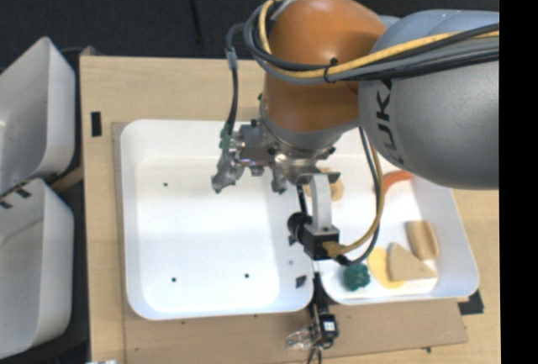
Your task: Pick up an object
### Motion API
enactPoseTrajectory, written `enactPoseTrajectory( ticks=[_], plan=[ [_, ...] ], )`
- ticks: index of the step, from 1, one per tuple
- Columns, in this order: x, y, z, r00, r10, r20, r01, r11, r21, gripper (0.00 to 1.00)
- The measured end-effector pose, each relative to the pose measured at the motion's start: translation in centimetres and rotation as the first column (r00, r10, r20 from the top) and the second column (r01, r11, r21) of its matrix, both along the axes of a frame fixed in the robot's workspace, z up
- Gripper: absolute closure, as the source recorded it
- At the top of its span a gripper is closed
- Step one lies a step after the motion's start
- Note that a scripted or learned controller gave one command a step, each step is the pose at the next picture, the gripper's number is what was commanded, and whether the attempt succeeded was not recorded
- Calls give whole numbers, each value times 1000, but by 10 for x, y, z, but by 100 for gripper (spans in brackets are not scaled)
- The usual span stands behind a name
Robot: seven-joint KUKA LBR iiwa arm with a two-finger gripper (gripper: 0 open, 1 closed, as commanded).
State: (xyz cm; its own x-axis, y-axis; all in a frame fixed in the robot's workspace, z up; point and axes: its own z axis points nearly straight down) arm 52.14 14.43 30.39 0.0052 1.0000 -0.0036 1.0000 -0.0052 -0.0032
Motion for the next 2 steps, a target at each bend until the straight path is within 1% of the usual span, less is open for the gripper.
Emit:
enactPoseTrajectory(
  ticks=[1, 2],
  plan=[
    [0, 3, 13, 1000, -1, 3, 1, 1000, 4, 100],
    [71, 80, -101, 1000, 11, 1, -11, 1000, 3, 100]
  ],
)
